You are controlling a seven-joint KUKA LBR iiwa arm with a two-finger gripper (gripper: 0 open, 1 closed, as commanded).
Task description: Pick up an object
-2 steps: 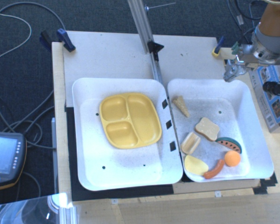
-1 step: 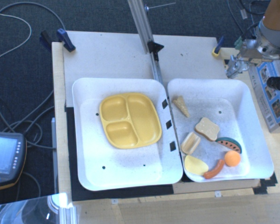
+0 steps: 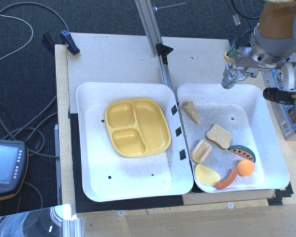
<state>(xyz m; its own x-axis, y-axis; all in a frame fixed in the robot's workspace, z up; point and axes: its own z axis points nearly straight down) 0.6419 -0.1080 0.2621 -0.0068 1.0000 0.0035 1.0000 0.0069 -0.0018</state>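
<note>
While I am looking down at the bench, the arm [image 3: 278, 19] is reaching in from the 2 o'clock corner. Its gripper [image 3: 229, 81] is hanging over the far rim of the right bin [image 3: 271, 132], at about 12 o'clock of that bin. I cannot tell how the gripper is set, because it is small and dark from up here. I am seeing nothing in it.

The toy foods are lying in the right bin. A tan wedge [image 3: 191, 112] is sitting at 10 o'clock, near the wall between the bins. A slice of bread [image 3: 219, 136] is resting near the middle. A smaller pale bread piece [image 3: 202, 151] is lying just beside it, toward 7 o'clock. A yellow piece [image 3: 206, 174] is sitting at 6 o'clock by the near rim. An orange sausage shape [image 3: 227, 178] is lying next to it, and an orange ball [image 3: 245, 168] is touching its far end. A watermelon slice [image 3: 243, 152] is sitting just above the ball, at about 4 o'clock. All of them are well apart from the gripper.

In the left bin [image 3: 89, 181], a yellow tray with three parts [image 3: 137, 127] is lying flat near the middle.
</note>
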